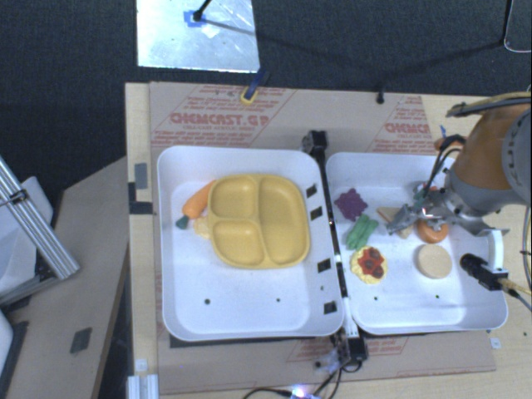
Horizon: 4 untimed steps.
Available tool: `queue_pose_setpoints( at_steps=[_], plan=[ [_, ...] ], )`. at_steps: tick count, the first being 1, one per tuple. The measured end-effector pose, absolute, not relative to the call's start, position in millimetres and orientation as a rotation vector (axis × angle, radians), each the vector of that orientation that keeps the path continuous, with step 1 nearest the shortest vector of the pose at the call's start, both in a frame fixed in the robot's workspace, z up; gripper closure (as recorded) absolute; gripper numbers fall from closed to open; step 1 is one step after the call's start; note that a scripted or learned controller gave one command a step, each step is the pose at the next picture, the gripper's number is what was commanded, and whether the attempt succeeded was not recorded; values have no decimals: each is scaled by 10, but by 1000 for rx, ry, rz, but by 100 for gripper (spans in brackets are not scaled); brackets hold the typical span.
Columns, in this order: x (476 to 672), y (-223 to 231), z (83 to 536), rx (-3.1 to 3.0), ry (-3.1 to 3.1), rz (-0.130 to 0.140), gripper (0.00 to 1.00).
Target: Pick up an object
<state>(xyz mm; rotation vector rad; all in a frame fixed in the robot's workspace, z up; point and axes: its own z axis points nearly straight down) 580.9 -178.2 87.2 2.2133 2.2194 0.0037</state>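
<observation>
Grey and orange arm [490, 160] comes in from the right, w/ the pincer [416, 214] low over the right bin [432, 314], near its upper middle; whether the pincer is open or closed cannot be told, the tips being too small and dark to read, and nothing is seen held in it; just right of the pincer, touching or nearly so, sits an orange round piece [432, 233]; just below that, a pale tan disc [434, 262]; a small tan wedge [388, 215] lies right at the pincer's left side; further left, a purple grape cluster [351, 201], and below-left a green pod-like piece [361, 230]; below the pincer and a bit left, a small pizza toy [369, 263], yellow w/ red and dark spots; well left of the pincer, across the black hinge strip, the left bin [191, 306] bears a yellow divided plate [253, 220]; a toy carrot [196, 201] rests against the plate's far left edge; both bins sit on a brown sheet w/ red lettering on the counter [91, 223].
</observation>
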Motion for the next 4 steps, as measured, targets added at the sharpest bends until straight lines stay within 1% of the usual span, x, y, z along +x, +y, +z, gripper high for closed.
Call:
queue_pose_setpoints(
  at_steps=[1,3,4],
  plan=[
    [5831,-1805,1008,2205,2211,7,100],
    [5720,-1762,2214,2212,2223,5,100],
    [5728,-1761,2246,2214,2226,2,100]
  ],
)
